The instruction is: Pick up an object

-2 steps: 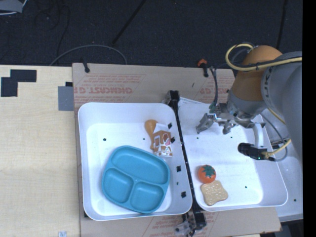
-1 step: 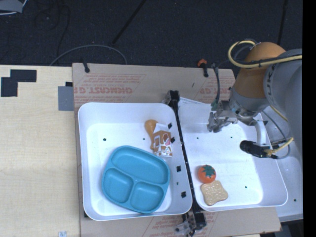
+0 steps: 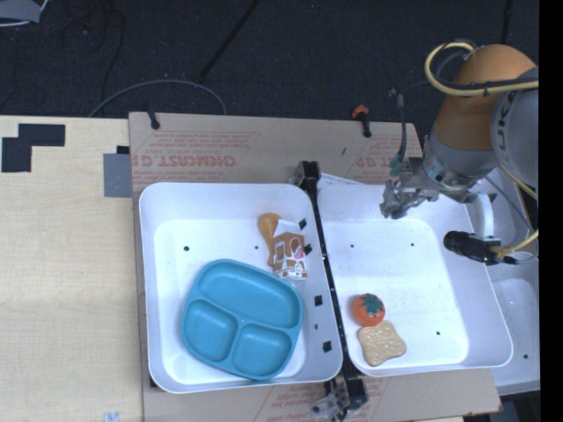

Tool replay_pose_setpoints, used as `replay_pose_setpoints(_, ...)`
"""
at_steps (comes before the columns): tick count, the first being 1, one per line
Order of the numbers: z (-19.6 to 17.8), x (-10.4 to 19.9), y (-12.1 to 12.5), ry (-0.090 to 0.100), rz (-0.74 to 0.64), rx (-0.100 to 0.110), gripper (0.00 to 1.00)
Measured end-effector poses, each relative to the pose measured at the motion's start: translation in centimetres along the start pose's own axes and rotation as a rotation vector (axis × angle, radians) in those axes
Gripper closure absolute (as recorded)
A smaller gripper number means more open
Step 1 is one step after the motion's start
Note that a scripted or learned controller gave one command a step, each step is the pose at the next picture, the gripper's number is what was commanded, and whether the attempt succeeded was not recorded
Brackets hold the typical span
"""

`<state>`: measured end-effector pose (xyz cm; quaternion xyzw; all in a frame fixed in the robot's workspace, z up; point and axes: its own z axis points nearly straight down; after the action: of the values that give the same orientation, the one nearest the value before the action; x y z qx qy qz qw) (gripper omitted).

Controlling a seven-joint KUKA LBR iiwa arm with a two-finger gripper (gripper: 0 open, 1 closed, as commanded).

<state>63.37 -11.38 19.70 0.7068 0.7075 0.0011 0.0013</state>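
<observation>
We see no single object marked out for picking, so we take the loose items in turn. In the right white bin (image 3: 457, 323), a small round red toy tomato with a green top (image 3: 369, 309) lies near the bin's near-left corner, and a tan, bread-slice-shaped toy (image 3: 382, 343) lies just beside it on the near side, touching or nearly so. In the left white bin (image 3: 163, 262), a blue plastic divided plate with three compartments (image 3: 242, 318) fills the near part of the floor. Beyond its far-right edge lie a small brown-and-white printed carton (image 3: 289, 256) and an orange-tan pear-shaped toy (image 3: 268, 226), both close to the black divider (image 3: 318, 253) between the bins.

The gripper (image 3: 398, 202) hangs over the far edge of the right bin, well apart from the tomato and the bread slice, with nothing visible between its tips. We cannot tell whether it is open or closed.
</observation>
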Motion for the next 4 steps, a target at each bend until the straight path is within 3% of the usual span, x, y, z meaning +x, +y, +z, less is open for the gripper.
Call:
replay_pose_setpoints(1,-1.2,-0.1,0.0,0.001,0.001,0.004,1.0)
replay_pose_setpoints(4,-1.9,15.6,-6.8,0.003,-0.004,0.009,1.0)
